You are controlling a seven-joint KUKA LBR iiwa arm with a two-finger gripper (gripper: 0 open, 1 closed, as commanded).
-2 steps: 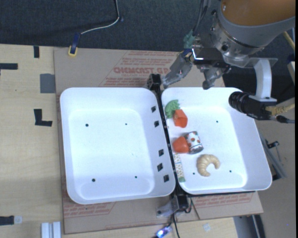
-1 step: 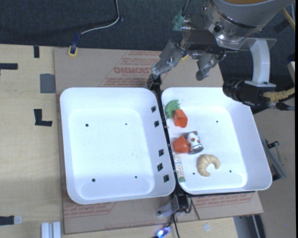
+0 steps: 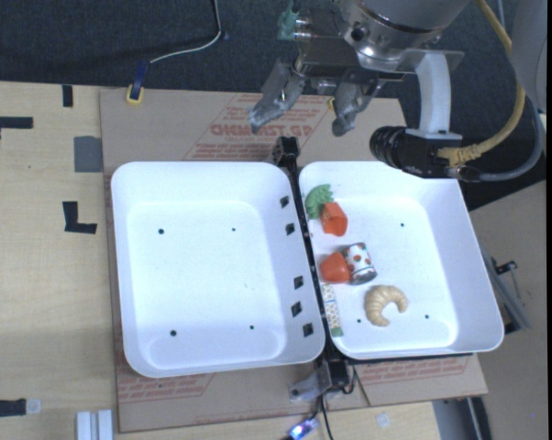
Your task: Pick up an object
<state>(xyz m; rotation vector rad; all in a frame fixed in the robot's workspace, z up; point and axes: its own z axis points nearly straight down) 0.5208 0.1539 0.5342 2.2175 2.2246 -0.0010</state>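
Objects for the pick all lie in the right bin [image 3: 459, 246], gathered along its left side near the divider between the two bins. From my view I count a green-topped carrot-like toy [image 3: 325, 207] at about 11 o'clock from the bin's middle, a red piece [image 3: 336, 268] just below it, a small can [image 3: 359, 263] touching that red piece on its right, and a tan croissant [image 3: 384, 302] at roughly 6 o'clock from the can, lying apart from the others. A narrow printed strip [image 3: 329, 305] lies against the bin's left wall below the red piece.

The left bin [image 3: 138, 246] sits side by side with the right one, and black clips [image 3: 301, 282] run down the seam between them. Both bins rest on a cardboard sheet [image 3: 166, 126] on the bench. A white cable [image 3: 189, 49] with a yellow-and-blue tag trails at 11 o'clock beyond the cardboard.

The gripper [image 3: 299, 117] hangs above the cardboard past the bins' far edge, at 12 o'clock from the seam. Its two fingers are spread well apart with nothing between them. The objects lie toward 6 o'clock from it, the carrot-like toy nearest and the croissant farthest. A black cylindrical part [image 3: 404, 149] with a yellow hose sits over the right bin's far rim at 1 o'clock from the objects.
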